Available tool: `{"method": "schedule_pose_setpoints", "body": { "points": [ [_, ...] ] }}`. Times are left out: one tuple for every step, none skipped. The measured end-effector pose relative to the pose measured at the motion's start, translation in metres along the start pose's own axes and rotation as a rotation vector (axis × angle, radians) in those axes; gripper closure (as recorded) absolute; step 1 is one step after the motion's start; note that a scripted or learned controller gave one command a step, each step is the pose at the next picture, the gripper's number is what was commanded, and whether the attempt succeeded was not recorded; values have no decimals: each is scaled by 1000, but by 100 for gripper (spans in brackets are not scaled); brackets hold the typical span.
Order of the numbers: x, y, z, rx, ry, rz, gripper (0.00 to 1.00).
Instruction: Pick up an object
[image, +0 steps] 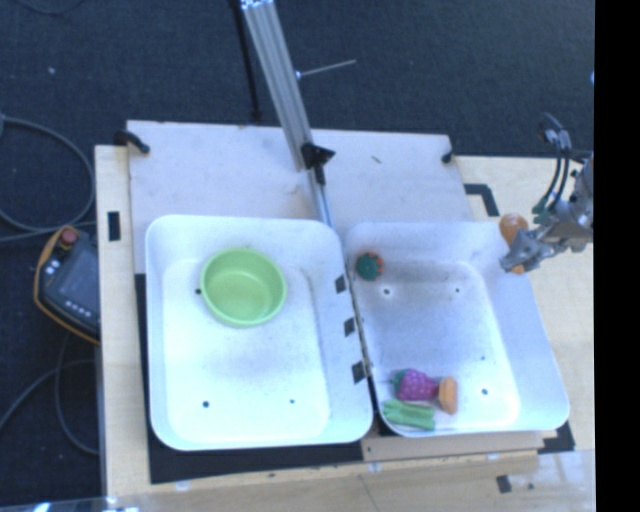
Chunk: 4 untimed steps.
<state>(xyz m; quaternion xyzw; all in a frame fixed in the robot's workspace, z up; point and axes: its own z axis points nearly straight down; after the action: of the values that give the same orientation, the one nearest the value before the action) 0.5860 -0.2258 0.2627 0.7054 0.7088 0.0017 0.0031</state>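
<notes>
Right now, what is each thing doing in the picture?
Green bowl: upright in the left bin.
Small green and orange ball: lying at the far left corner of the right bin.
Purple, orange and green toys: bunched at the right bin's near edge.
Pincer: over the right bin's far right rim, holding nothing I can see.

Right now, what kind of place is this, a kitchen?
Probably a robot test lab, not a kitchen: a robot arm reaches over two white bins holding toy food, and a control pad lies beside the bench.

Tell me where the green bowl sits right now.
The green bowl sits in the left bin, toward its far left corner, well apart from the small toys in the right bin.
</notes>
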Motion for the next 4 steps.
{"method": "schedule_pose_setpoints", "body": {
  "points": [
    [48, 9, 11, 5, 1, -1, 100],
    [104, 22, 19, 6, 2, -2, 100],
    [156, 31, 9, 4, 3, -3, 100],
    [206, 34, 1, 4, 4, -3, 100]
  ]
}}
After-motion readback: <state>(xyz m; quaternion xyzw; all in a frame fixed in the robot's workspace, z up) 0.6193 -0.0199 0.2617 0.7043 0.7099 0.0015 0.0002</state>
